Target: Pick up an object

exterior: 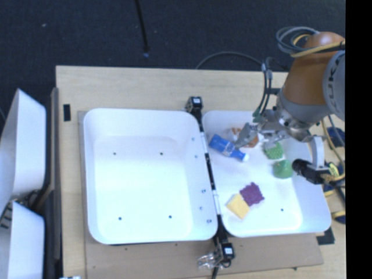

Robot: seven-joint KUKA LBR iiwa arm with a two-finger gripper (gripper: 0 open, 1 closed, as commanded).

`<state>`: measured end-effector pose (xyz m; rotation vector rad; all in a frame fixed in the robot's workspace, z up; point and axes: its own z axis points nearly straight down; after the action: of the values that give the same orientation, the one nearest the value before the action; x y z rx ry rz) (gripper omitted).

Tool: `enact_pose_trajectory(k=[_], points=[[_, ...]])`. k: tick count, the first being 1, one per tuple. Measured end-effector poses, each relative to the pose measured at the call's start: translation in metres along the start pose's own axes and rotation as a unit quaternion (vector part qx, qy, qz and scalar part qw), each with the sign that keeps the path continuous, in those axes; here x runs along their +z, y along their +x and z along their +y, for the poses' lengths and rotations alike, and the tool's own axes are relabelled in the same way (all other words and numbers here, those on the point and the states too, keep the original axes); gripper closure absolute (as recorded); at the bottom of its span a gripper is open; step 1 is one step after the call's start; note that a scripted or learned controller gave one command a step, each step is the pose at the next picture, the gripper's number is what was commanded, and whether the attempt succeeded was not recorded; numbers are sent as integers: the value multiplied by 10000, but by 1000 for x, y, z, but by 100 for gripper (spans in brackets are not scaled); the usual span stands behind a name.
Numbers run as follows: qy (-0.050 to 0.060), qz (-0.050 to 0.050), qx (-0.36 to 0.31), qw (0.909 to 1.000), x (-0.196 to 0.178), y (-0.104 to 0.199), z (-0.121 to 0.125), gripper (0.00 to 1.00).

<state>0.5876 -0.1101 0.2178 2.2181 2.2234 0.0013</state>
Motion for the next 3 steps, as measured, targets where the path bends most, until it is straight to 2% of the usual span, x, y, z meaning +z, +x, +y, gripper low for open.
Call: enact_pose_trajectory(k=[1,2,3], points=[[47,6,20,10000,78,5,-50,0],[-23,-17,11,10000,117,13,-86,0],[-58,-16,41,10000,103,12,-82,100]])
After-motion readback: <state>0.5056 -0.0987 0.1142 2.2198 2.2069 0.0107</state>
